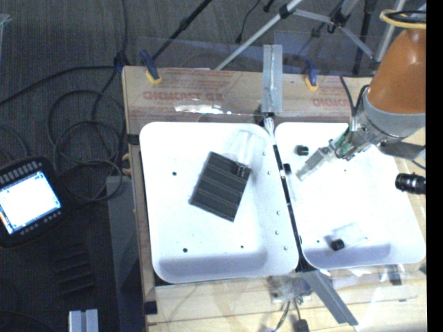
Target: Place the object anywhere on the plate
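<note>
Camera view: slanted look down on two white bins side by side on a wooden bench.
Left bin [159, 206]: centre-left of the frame; holds a dark ribbed rectangular plate [220, 186], lying flat and turned at an angle, towards the bin's upper right.
Clear item [247, 146]: a pale, see-through thing touching the plate's upper corner; too faint to identify.
Right bin [387, 220]: centre-right of the frame, just beside the left bin across a dark seam.
Arm [401, 75]: comes in from the upper right, orange band above a grey wrist.
Gripper [308, 168]: slanted down and left over the upper-left part of the right bin, tip near the seam.
Fingers: too small and blurred to say how far apart they are, or whether anything is between them.
Small dark object [301, 149]: in the right bin, just above and left of the gripper tip, close but apparently apart.
Second dark object [336, 243]: lower in the right bin, well apart from the gripper.
Plate versus gripper: well apart, in different bins.
</note>
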You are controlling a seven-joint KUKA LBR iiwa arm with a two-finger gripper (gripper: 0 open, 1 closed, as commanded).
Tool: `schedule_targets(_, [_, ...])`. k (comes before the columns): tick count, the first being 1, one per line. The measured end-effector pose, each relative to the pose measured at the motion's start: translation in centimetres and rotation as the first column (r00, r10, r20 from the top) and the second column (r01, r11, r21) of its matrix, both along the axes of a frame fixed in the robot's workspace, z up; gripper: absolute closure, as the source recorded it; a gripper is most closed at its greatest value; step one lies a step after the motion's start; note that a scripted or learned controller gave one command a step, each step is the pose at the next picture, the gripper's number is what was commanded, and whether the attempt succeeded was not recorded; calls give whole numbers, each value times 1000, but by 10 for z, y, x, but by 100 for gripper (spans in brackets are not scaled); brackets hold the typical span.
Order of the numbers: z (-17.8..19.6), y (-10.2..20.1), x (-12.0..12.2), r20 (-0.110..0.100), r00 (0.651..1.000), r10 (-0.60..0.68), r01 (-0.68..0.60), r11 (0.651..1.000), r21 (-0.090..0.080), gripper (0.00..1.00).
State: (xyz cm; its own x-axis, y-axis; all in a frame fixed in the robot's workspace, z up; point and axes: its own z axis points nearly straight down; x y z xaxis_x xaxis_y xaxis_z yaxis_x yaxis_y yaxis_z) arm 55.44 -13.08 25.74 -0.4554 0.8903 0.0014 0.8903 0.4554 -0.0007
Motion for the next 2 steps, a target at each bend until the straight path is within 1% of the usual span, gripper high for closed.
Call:
schedule_targets(1, [-1, 76, 18, 0, 998, 70, -70, 998, -1, 0])
schedule_targets(2, [-75, 155, 86, -1, 988, 152, -152, 988, 0, 0])
